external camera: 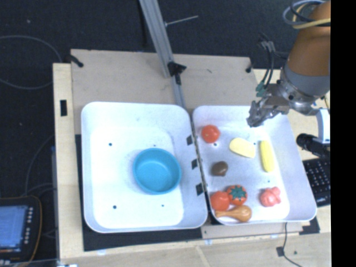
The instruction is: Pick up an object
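At the near edge of the right bin [297, 202], a tan gourd-shaped piece [236, 213] lies touching a red tomato [219, 199] and an orange piece with a green top [237, 193], with a pink piece [270, 197] near them to the right. Farther back sit a brown ball [219, 168], a yellow corn cob [267, 156], a pale yellow wedge [242, 147] and a second red ball [209, 133]. The left bin [100, 127] on the desk [122, 77] holds 1 blue bowl [157, 171]. At the far right corner, the arm's hand [257, 118] hangs above the right bin, holding nothing visible; whether it is spread or pressed together cannot be told.
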`<action>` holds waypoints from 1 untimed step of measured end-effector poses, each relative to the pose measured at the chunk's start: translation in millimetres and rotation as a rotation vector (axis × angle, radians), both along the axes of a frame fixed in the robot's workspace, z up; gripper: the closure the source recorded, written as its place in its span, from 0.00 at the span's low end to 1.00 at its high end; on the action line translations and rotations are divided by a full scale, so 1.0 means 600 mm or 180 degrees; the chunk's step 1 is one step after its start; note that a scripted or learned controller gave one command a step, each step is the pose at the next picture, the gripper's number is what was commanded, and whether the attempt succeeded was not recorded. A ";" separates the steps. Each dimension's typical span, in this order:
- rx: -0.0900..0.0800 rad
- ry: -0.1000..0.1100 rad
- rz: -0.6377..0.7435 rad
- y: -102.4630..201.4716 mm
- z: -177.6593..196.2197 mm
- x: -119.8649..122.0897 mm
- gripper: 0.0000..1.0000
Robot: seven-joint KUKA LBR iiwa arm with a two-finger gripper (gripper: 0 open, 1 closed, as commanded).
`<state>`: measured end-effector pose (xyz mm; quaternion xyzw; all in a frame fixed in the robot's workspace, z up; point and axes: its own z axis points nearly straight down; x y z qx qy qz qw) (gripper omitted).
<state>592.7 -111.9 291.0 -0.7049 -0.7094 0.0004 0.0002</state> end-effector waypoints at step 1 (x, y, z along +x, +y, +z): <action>0.0006 0.0004 0.0006 0.084 0.006 0.005 1.00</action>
